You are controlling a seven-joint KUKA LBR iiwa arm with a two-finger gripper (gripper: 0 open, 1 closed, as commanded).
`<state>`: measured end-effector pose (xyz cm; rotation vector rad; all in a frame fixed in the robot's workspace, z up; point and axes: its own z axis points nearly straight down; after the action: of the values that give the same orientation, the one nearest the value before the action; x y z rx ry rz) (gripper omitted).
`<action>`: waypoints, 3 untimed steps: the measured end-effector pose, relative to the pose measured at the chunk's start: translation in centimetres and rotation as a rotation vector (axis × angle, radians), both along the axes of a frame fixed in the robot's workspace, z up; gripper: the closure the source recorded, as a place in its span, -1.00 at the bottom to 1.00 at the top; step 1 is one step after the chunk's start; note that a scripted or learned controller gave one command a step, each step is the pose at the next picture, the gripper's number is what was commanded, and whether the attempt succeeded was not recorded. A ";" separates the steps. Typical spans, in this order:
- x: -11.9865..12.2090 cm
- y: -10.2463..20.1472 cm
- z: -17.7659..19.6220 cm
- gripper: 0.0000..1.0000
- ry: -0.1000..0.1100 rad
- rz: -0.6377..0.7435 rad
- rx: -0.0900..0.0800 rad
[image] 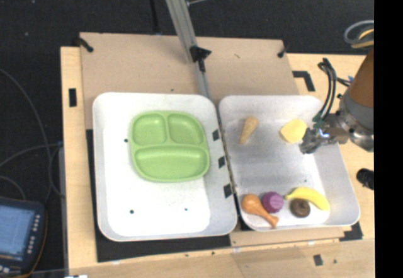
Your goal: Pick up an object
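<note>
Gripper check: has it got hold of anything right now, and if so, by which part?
Cannot be told. The gripper sits low in the right bin, right beside the yellow toy, but nothing shows between its fingers.

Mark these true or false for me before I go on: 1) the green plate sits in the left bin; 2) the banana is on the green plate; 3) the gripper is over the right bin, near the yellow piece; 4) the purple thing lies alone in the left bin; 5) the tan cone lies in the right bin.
1) True. The green plate sits in the left bin.
2) False. The banana lies in the right bin, near its front edge.
3) True. The gripper is beside the yellow piece.
4) False. The purple thing is in the right bin, next to an orange piece.
5) True. The tan cone lies there.
</note>
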<state>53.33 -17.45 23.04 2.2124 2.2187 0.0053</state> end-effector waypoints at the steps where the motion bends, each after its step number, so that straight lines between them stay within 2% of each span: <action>1: 2.1 5.9 0.7 1.00 0.005 0.006 0.004; 3: 5.8 17.3 2.1 1.00 0.006 0.005 0.005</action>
<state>59.09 -0.15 25.13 2.2119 2.2296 0.0042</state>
